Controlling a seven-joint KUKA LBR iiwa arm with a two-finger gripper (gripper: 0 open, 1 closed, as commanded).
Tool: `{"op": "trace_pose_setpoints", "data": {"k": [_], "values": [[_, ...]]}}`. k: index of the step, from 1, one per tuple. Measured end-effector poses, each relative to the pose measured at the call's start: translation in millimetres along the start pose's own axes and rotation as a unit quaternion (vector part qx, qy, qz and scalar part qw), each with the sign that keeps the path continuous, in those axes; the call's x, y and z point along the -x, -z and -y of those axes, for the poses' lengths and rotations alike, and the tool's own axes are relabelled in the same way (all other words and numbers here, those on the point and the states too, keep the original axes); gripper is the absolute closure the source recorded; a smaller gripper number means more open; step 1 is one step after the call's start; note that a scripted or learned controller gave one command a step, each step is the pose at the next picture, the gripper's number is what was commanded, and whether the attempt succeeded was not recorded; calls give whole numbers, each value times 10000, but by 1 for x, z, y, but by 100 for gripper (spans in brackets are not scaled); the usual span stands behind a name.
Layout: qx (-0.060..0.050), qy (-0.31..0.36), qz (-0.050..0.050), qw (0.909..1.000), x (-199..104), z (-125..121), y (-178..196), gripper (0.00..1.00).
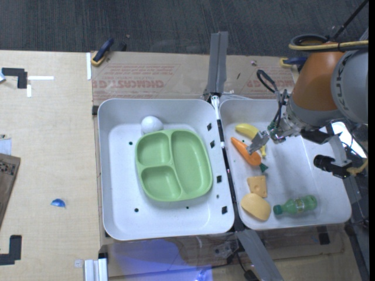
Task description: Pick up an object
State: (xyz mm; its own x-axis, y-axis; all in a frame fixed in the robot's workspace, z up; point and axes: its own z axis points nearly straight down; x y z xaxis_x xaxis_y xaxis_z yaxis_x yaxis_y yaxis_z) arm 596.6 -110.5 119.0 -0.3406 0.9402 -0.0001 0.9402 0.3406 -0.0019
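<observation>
Camera view, fixed above the bench.

Gripper (258, 140): reaches in from 3 o'clock and hangs over the upper left part of the right bin (328, 215). How far apart its tips stand cannot be told; nothing is seen clamped in it.

Carrot (245, 151), orange with a green tip: one. Lies slantwise just below the gripper, at about its 7 o'clock, touching or nearly touching the tool (the contact cannot be settled).

Banana (246, 130), yellow: one. At the gripper's 10 o'clock, just beside it.

Tan block (256, 184), bread-like: one. At the gripper's 6 o'clock, apart from it.

Yellow rounded fruit (256, 206): one. Just below the tan block, near the bin's lower left corner.

Green bottle (295, 206): one. Lying on its side, at 3 o'clock of the yellow fruit.

Left bin (111, 174): one. Holds one green divided tray (173, 164) (three compartments) and one white ball (151, 123) at the tray's 11 o'clock, touching its rim.

Bins in all: two, side by side.
</observation>
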Motion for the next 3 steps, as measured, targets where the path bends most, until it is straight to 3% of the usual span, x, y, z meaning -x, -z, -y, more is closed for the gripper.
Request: {"op": "trace_pose_setpoints", "data": {"k": [1, 2, 3], "values": [[5, 220, 1, 9998, -8, -5, -27, 0], [11, 203, 8, 9998, -6, -5, -18, 100], [8, -233, 9, 9997, -28, -62, 73, 100]]}}
